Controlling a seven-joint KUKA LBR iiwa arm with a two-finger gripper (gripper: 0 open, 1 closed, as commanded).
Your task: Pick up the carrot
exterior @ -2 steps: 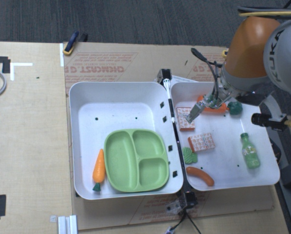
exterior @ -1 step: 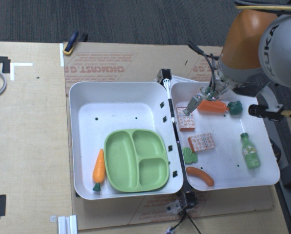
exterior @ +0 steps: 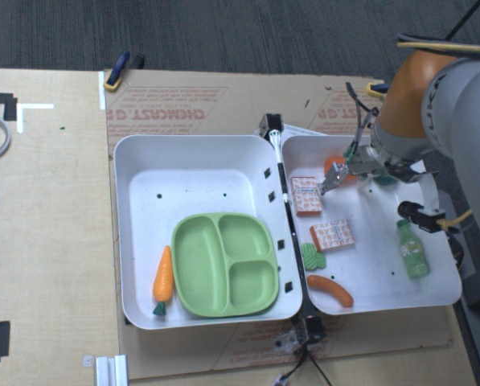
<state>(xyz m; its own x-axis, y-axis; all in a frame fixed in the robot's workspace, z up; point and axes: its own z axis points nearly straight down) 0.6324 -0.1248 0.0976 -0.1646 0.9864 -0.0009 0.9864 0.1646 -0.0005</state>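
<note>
Carrot: the small orange toy carrot with a green leafy end (exterior: 163, 278) lies in the left white bin (exterior: 143, 163), near the front. It is just beside the left edge of the light green plastic tray with three parts (exterior: 225, 262). Its pointed tip faces the back of the bin and its green end faces the front.

Arm: the big grey robot arm with the orange band (exterior: 416, 95) reaches in from the right, over the right white bin (exterior: 384, 284).

Claw: the small metal claw (exterior: 334, 180) hangs over the back part of the right bin, well apart from the carrot. I cannot tell how far open it is or if it has hold of anything. A little orange-red thing (exterior: 334, 167) sits right by its tip, partly hidden.

Right bin: two small pink and white boxes (exterior: 307, 195) (exterior: 332, 235) lie near the wall between the bins. A green ridged toy (exterior: 312, 257) lies in front of them. An orange-red toy sausage (exterior: 330, 290) lies at the front. A green plastic bottle (exterior: 412, 250) lies on the far right side.

Bench: both bins rest on a brown cardboard sheet (exterior: 171, 107) on the pale wooden bench (exterior: 47, 240).
</note>
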